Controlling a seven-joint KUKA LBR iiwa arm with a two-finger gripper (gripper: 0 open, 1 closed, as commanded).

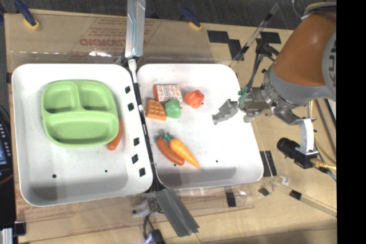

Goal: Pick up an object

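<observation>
Lay in the right bin [229, 166]: carrot [184, 152] against a red sausage [169, 152] near the front; waffle [155, 110], green pepper [172, 108], patterned box [167, 91] and tomato [195, 98] clustered at the back; hovered over the bin's right side, gripper [223, 114], clasping nothing, finger state impossible to tell; sat in the left bin [23, 140], green divided tray [80, 112].

left of the metal-looking claw [224, 113], glossy plastic carrots [178, 150] lie in a smooth white bin [240, 157]; farther left, a matt green tray [80, 113].
</observation>
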